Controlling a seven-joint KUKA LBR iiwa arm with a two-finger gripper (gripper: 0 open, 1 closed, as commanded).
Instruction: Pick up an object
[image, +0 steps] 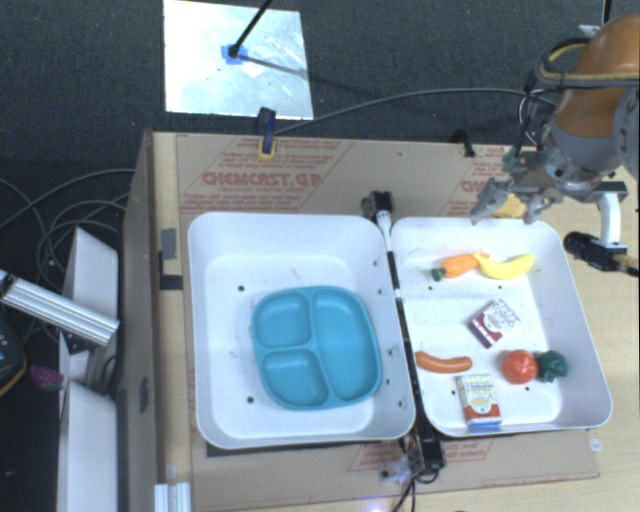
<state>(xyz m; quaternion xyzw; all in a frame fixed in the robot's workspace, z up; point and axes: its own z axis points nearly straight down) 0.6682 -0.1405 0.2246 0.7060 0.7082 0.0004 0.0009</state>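
My gripper (510, 205) hangs over the far rim of the right bin (580, 330), with its two grey fingers (486, 204) spread apart, so it is open. A pale yellow patch shows between the fingers; I cannot tell whether it is an object. In the right bin lie an orange carrot (455, 266) and a yellow banana (508, 265) just below the gripper. Further forward are a red and white packet (494, 323), a sausage (443, 362), a red tomato (518, 366), a green piece (551, 365) and a small carton (479, 400).
The left bin (215, 300) holds a blue divided tray (315, 345). A black clip (380, 205) sits at the far end of the seam between the bins. Cables run across the dark floor behind the bench.
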